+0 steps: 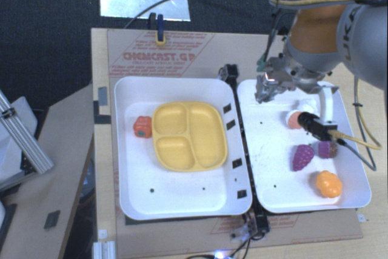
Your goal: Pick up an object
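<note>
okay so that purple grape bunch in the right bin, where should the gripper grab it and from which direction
Grip the purple grape bunch across its narrow middle, coming straight down from above. It lies flat on the right bin floor, with open floor on its left; the small purple piece sits close on its right, so probably keep the fingers off that side.

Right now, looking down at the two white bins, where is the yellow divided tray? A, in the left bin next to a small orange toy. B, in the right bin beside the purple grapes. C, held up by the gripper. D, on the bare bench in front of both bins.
A: the yellow divided tray lies in the left bin, with the small orange toy just off its left edge.
</note>
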Tool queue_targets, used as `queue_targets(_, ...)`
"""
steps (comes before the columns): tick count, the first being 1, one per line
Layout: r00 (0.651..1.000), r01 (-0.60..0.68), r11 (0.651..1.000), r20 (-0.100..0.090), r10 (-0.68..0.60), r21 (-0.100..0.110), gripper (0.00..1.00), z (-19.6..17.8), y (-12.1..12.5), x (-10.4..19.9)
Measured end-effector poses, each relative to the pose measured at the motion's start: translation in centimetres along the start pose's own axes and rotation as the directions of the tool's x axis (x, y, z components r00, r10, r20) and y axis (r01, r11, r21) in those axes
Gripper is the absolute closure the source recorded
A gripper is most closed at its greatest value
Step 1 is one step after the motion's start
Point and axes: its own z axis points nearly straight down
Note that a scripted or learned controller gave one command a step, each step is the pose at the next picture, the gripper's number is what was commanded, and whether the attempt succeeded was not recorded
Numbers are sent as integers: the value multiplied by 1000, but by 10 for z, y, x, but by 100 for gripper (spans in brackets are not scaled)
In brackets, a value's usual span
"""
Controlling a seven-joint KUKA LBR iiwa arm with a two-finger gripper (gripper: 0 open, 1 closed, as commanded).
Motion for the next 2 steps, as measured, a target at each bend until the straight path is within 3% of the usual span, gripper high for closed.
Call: queue_targets(2,1000,0,1000,-1,0,1,100,16,17,97)
